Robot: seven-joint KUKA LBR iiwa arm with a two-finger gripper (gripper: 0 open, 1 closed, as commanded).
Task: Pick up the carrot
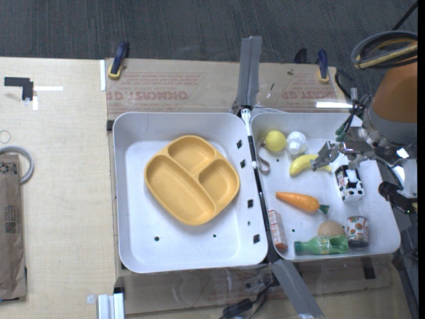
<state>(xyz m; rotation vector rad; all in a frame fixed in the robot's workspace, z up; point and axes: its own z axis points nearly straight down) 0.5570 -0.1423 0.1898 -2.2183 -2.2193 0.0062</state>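
Hovering over the far half of the right bin [392, 244], just beside the banana [302, 164]; tool [327, 155] tip dark and small, finger state impossible to tell, nothing visibly between them. Carrot [298, 201] lying flat near the middle of the right bin, orange body pointing toward the divider between the two bins, green stub toward the bench's right edge. Clear floor on both long sides of the carrot: good for a straddling grasp. Neighbours noted: banana and yellow ball [275, 140] toward the far edge, white ball [296, 141] beside it, cow figure [350, 183] toward the right edge, green bottle [322, 246] and small can [357, 231] along the near edge, a brown round item [329, 228] between them, a red packet [276, 229] against the divider. Yellow plate [192, 179] in the left bin, well apart, irrelevant. Judged step: approach, carrot not yet reached. To do well: shift toward the near edge past the banana, centre above the thick mid-body, turn the wrist so closing runs across the carrot's short axis, descend straight. Risk: tapered, smooth body likely to squirt out under an off-centre pinch; avoid the thin tip and the stub. Keep clear of the banana on the way.
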